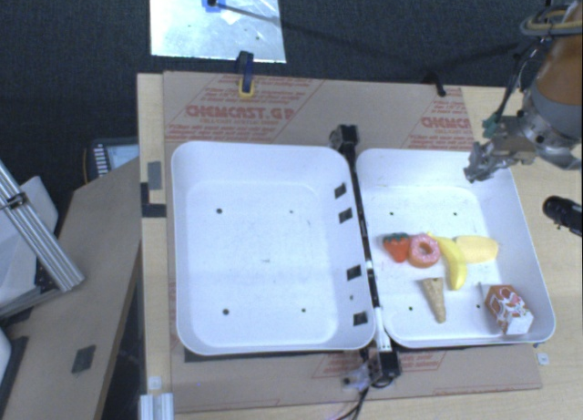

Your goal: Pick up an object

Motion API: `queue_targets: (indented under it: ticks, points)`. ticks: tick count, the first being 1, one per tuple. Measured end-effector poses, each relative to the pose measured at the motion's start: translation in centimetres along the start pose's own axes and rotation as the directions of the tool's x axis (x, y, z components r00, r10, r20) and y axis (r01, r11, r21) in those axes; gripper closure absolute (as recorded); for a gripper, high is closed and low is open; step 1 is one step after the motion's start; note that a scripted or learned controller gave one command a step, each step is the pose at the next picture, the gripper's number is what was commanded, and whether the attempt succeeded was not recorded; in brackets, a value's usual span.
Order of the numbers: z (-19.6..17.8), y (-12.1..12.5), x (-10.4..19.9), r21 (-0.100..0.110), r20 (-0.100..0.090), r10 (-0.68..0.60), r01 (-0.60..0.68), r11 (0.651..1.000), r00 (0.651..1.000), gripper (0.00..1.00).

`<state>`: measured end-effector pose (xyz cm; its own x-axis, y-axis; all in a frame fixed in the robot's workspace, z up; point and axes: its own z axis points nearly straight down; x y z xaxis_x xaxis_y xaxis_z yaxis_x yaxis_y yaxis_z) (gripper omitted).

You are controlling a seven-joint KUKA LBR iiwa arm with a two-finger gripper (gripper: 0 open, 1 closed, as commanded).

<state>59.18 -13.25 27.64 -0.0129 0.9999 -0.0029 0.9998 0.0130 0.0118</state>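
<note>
1. My gripper [477,169] hangs over the far right corner of the right bin [401,170]; I cannot tell how it is set, and nothing shows in its grip.
2. The toys lie nearer the camera than my gripper, well apart from it: a doughnut [424,250] touching a carrot [396,246] on its left, with a banana [453,261] and a lemon [477,248] just to the right.
3. Closer still are an ice-cream cone [435,298] and a small box [507,309] in the near right corner.
4. The left bin [196,165] sits far to my gripper's left on the table [273,108].
</note>
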Motion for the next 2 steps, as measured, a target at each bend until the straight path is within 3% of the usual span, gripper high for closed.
queue_targets:
  ticks: [2]
  points:
    - [-2.1, 0.2, 0.0, -0.006, 0.001, -0.008, 0.008, 1.000, 1.000, 1.00]
